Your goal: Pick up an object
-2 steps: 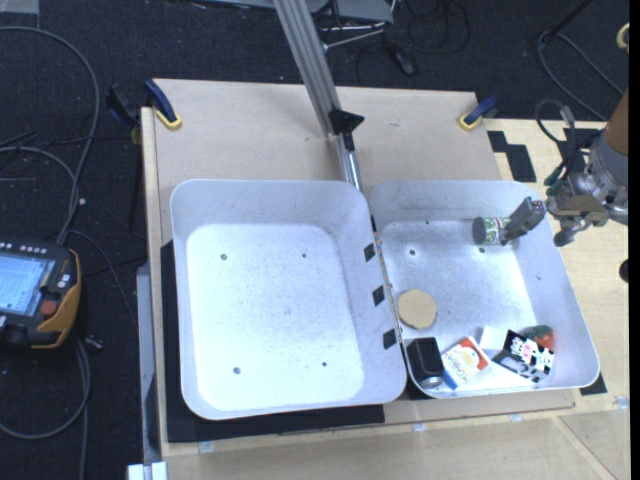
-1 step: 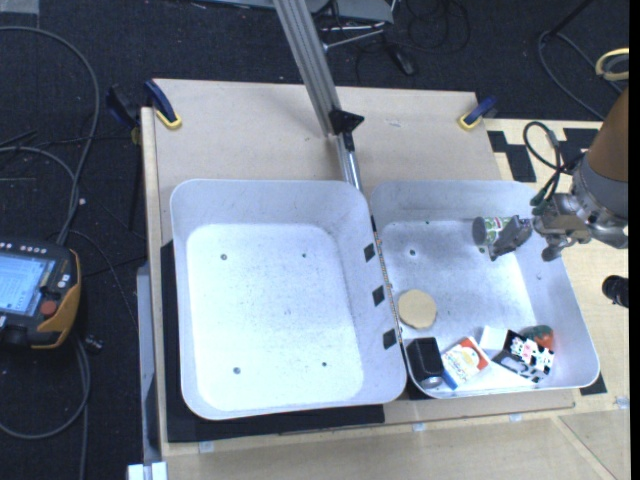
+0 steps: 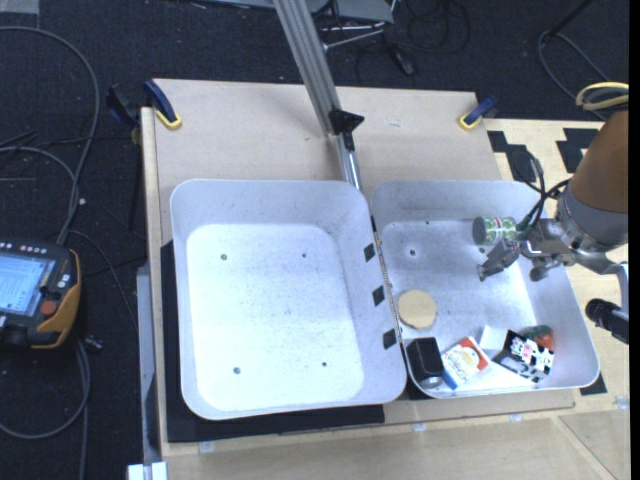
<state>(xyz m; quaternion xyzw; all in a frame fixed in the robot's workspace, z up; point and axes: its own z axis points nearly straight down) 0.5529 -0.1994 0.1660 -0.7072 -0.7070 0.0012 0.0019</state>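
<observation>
Gripper (image 3: 495, 265) hung low in the right bin (image 3: 560, 288), just below the green can (image 3: 494, 230); finger state could not be told. Can lay on its side beside it, ungrasped. Other items clustered at the bin's near edge.

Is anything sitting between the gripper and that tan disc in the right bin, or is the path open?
Nothing visible blocks it. The gripper hangs over the right bin, beside the small green can. The tan disc lies toward the near-left, bare bin floor between them. The other items sit along the near wall.
</observation>
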